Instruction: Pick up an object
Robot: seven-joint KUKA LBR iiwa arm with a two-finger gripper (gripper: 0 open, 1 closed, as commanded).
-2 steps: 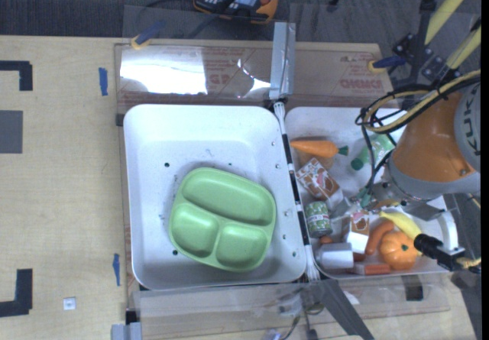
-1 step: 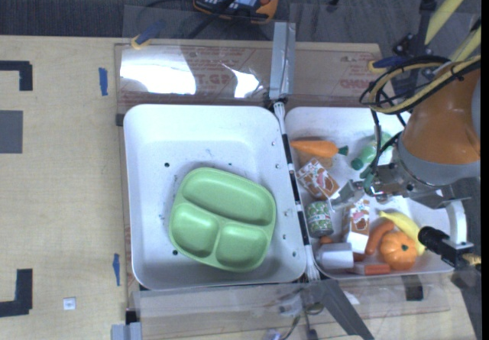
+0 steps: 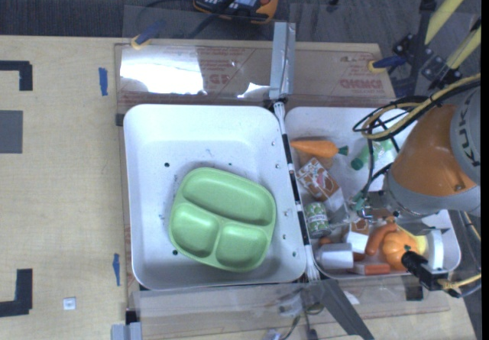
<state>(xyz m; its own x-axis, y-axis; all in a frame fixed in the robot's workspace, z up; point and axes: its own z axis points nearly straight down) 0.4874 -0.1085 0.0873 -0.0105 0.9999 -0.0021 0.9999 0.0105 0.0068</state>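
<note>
The right bin [image 3: 451,250] holds a heap of small objects. An orange carrot [image 3: 315,149] lies at its far left, with a brown snack packet [image 3: 318,180] just below it. A green can [image 3: 316,218] leans by the divider. A white cup-like piece [image 3: 336,259] and an orange toy [image 3: 388,244] sit near the front. My gripper [image 3: 367,212] reaches down from the orange-banded wrist [image 3: 432,159] into the middle of this heap, above the orange toy. The arm hides the objects under it.
A green divided plate [image 3: 221,218] lies in the left bin [image 3: 153,140]. A raised divider [image 3: 294,193] separates the two bins. Black and yellow cables [image 3: 390,121] loop over the right bin's far side. A clear panel [image 3: 199,71] stands behind the bins.
</note>
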